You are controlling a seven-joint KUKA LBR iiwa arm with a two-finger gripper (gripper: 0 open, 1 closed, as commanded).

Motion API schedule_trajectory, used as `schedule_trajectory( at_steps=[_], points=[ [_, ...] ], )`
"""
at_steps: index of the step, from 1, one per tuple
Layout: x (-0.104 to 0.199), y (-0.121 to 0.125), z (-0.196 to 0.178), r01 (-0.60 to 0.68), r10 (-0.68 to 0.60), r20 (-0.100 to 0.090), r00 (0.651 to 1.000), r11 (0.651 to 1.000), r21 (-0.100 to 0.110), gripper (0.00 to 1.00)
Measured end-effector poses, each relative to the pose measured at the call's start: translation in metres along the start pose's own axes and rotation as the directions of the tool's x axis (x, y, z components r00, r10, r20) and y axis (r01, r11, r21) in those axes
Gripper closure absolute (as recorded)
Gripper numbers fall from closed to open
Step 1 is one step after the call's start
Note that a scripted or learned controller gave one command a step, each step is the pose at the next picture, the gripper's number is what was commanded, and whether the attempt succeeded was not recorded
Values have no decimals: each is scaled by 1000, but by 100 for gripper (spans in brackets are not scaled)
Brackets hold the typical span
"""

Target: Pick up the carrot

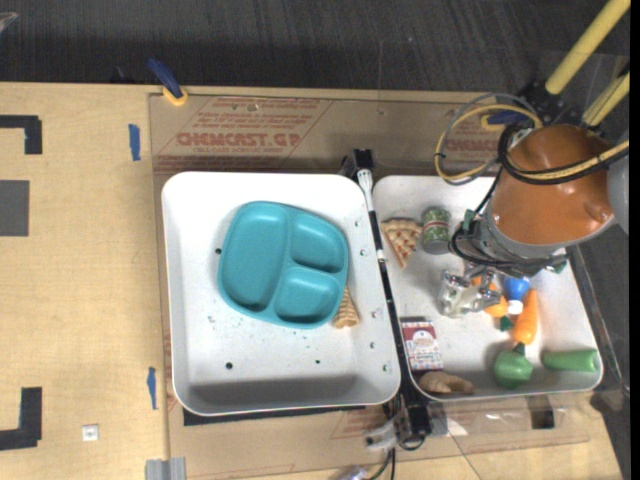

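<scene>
The carrot (527,319) is a short orange piece lying in the right bin (585,303), toward its right side, just above a green pepper (513,368). My gripper (465,293) hangs low over the middle of the right bin, just left of the carrot, under the orange band (550,183) of the arm. Small blue and orange pieces (512,288) sit between the gripper and the carrot. The arm's wrist covers the bin's upper right part.
The right bin also holds a waffle slice (402,238), a green can (434,226), a red box (421,343), a brown piece (445,383) and a green cucumber (571,360). The left bin (200,368) holds a teal divided plate (283,261) and a cone (345,311).
</scene>
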State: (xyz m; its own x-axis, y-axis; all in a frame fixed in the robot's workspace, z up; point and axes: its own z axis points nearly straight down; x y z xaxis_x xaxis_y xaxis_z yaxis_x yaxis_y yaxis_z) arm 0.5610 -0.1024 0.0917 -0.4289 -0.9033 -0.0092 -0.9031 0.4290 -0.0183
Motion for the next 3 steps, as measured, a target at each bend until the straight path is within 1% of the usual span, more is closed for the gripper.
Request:
schedule_trajectory(
  at_steps=[1,2,3],
  points=[
    [58,13,0,327,-327,-1,945,945,-6,100],
    [-8,-29,-22,456,-456,7,890,890,-11,100],
    [-5,-28,-21,453,-453,6,891,891,-15,0]
  ],
)
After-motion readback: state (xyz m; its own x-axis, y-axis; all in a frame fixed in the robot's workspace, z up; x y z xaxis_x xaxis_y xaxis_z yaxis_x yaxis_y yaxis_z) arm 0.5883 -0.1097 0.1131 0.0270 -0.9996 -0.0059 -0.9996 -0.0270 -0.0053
